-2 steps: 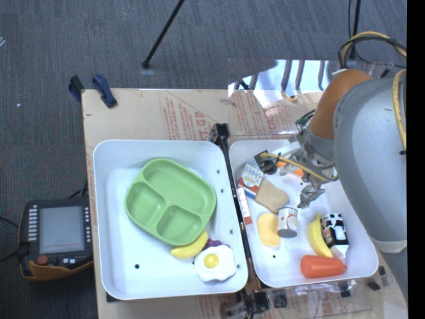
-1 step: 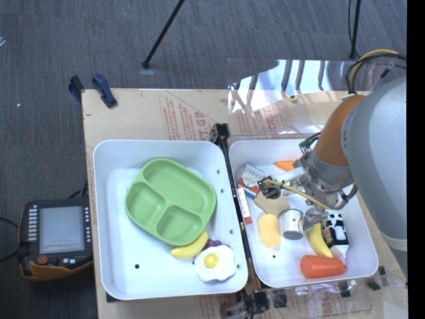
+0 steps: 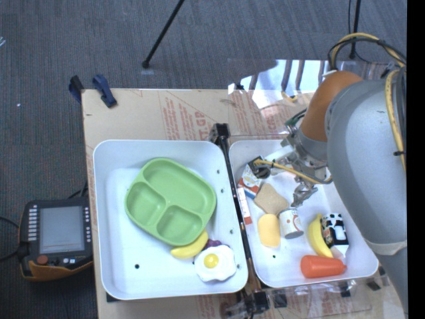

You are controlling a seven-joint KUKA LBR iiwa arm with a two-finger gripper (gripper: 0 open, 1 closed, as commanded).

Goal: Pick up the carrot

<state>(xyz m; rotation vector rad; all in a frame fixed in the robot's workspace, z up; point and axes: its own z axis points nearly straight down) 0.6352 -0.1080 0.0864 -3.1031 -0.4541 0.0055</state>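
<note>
Carrot in right bin

- The arm enters from the right edge, its bulky grey body filling much of that side.
- An orange band wraps it above the wrist.
- The wrist slants down and left.
- The gripper points downward; its small fingers look slightly parted, nothing between them.
</note>
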